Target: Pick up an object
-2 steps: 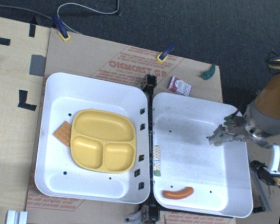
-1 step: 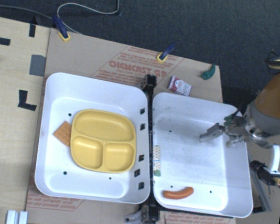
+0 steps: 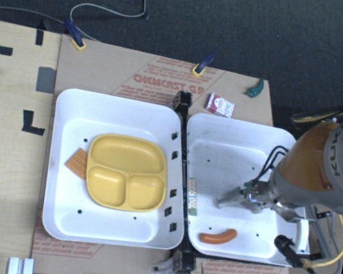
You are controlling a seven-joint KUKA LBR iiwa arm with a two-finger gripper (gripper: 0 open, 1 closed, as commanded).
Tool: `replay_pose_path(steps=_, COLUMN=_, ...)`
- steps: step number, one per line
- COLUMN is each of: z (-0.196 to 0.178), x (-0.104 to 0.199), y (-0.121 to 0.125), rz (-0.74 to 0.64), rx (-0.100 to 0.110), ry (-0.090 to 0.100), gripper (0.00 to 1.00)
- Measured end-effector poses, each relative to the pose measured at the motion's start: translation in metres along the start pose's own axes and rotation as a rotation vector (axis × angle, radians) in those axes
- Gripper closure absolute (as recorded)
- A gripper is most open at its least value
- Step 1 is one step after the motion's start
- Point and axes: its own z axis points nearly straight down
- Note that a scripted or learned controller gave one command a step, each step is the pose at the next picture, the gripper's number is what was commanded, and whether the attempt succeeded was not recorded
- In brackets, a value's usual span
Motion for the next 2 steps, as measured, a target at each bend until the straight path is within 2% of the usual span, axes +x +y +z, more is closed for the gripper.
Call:
replay_pose_path(steps=1, z=-0.01, x=-0.001, y=0.001, rz=0.001, rx=-0.005, ry=-0.004, gripper=1.0)
replay_pose_path(steps=2, z=-0.001, x=0.041, y=0.072, rz=-0.002, rx=-0.006, ry=-0.001, gripper=1.0)
